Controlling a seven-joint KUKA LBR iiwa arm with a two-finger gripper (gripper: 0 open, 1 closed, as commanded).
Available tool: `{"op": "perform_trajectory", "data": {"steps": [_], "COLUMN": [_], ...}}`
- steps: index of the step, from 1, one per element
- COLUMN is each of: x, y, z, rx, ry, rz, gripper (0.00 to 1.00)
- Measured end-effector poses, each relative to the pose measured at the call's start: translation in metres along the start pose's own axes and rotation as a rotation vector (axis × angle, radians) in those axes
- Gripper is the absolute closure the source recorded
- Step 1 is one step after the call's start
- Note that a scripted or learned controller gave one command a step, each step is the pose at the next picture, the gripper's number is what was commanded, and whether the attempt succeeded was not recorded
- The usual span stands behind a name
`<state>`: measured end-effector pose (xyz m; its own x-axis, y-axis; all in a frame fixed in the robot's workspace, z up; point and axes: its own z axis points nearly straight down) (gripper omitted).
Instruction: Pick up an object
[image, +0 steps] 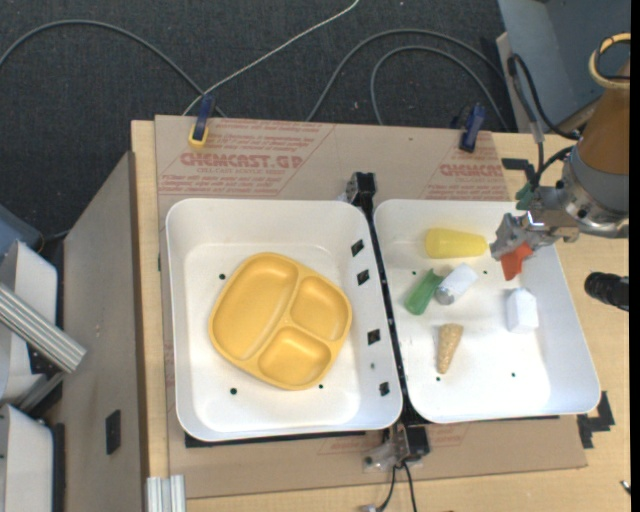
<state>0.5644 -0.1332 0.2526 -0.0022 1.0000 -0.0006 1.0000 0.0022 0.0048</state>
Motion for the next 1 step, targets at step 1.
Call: {"op": "perform_trajectory", "data": {"steps": [1], "x": [0.0566], "y": [0.0059], "z": [0.0063], "rx": [0.007], "ry": [0.004], "rz": [-0.005], "gripper": [1.0]}}
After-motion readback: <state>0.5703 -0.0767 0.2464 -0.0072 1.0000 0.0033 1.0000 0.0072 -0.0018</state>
